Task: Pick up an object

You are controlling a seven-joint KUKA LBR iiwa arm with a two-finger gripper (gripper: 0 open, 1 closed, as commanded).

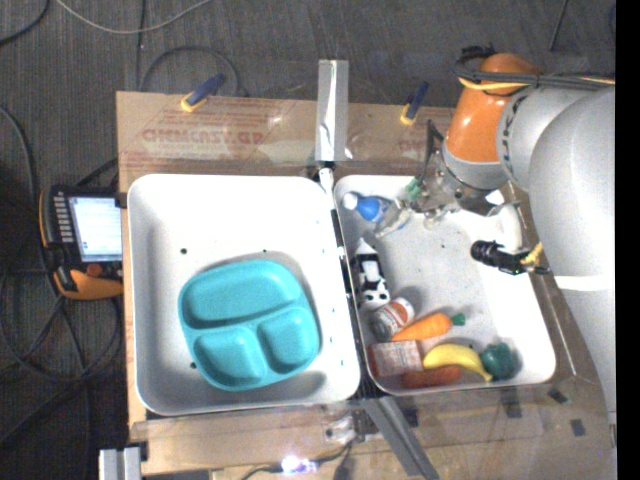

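Over the right bin (540, 313), fingers (418, 196) near a blue-capped bottle (367, 207), spread unclear, cardboard lettering unreadable.

Two bins stand side by side on the bench: the left bin (150, 268) holds a divided tray (250, 323) lying near its front, and the right bin (545, 353) holds the remaining items. Along the right bin's front wall lie a carrot (425, 326), a banana (455, 357) and a round item (500, 359), with a small bottle (392, 315) just left of the carrot. The gripper (425, 198) hangs over the rear of the right bin, with a capped object (368, 208) just to its left near the rear left corner.
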